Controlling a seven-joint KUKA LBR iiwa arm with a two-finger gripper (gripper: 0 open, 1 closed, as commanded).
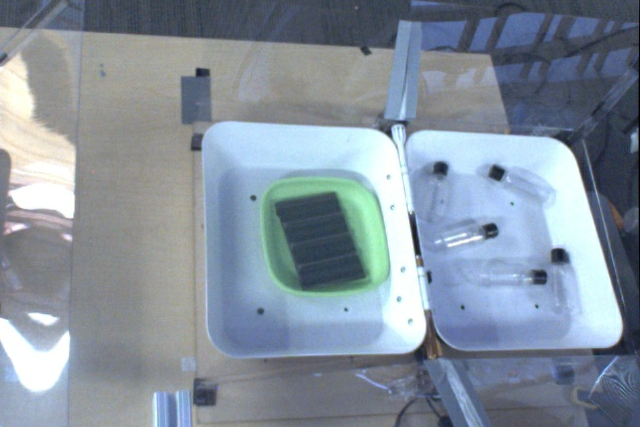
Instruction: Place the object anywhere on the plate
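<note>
Five clear plastic vials with black caps lie loose in the right white bin; the green square plate waits left. Picking one comes first.

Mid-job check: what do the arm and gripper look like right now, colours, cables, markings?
I can't give colours, cables or markings for the arm or gripper from this frame. What it does give: a green plate bearing a dark ribbed object in the left bin, and clear black-capped vials in the right bin.
</note>
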